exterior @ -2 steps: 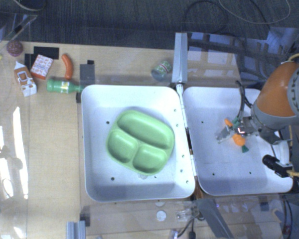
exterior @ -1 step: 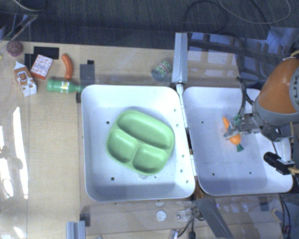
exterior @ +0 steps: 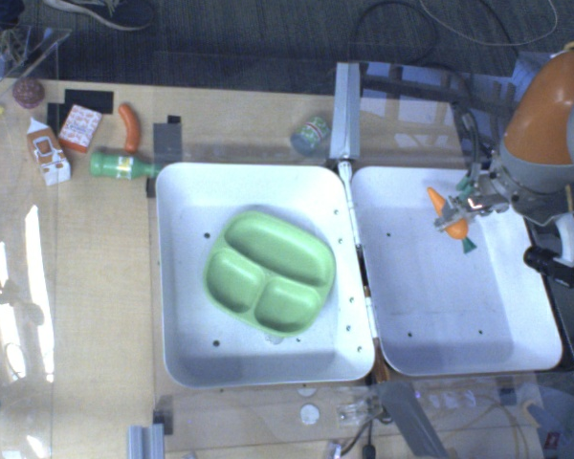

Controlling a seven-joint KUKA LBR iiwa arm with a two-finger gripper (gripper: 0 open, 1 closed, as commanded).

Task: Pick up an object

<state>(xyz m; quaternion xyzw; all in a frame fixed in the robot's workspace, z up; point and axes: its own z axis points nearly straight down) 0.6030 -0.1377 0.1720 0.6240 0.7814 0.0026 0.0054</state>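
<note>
The gripper point(exterior: 469, 202) hangs over the upper right part of the right bin point(exterior: 478, 347), at the end of the grey arm point(exterior: 555, 127) with its orange band; whether it is released or clenched, I cannot tell, the metal parts there are too small and blurred to read; right at it sits a toy carrot point(exterior: 450, 216), and the two overlap in this view, though I cannot tell if the carrot is gripped or merely lying on the bin floor just beneath.

The carrot is small and orange, lying on a slant, with a dark green tip at its lower right end; one carrot, in the right bin.

Over in the left bin point(exterior: 177, 285) there is one green tray point(exterior: 270, 271), rounded, split into three compartments, one long one on top and two smaller below; it sits near the middle of that bin.

Two white bins, side by side, a metal rail between them.

On the wooden bench point(exterior: 67, 304) beyond the bins, at upper left: one green bottle point(exterior: 120, 166) lying on its side; one orange-red sausage point(exterior: 129, 127) just above it; two small cartons point(exterior: 48, 151), one white and one reddish; further right, near the rail, one blurry greenish can point(exterior: 311, 134).
</note>
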